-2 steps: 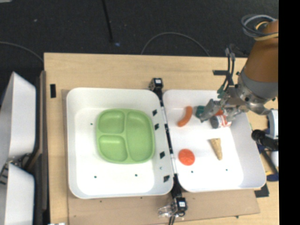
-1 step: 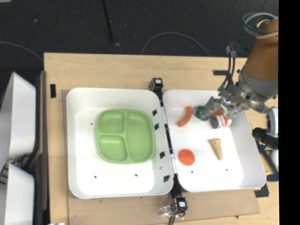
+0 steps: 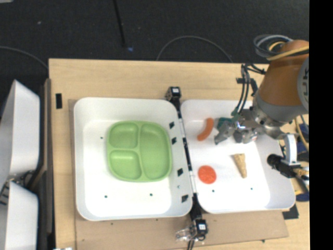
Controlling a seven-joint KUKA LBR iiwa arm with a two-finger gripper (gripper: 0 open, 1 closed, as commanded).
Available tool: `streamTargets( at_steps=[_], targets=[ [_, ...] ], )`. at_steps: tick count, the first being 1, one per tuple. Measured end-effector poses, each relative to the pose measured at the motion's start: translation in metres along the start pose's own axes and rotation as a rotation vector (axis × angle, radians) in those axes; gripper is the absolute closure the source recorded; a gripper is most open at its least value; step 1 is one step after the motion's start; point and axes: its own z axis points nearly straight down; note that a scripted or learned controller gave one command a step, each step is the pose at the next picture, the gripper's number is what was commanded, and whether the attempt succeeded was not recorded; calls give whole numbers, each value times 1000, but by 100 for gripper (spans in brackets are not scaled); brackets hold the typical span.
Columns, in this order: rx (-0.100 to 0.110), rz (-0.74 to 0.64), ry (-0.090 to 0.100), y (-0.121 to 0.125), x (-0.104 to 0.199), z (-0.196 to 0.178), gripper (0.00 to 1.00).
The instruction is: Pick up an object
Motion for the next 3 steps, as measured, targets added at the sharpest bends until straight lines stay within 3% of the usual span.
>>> streamTargets(
  at_steps=[2,3],
  targets=[
    [-3,3,0,11,1,92,0],
    [-8,7,1,12,1,78,100]
  ],
)
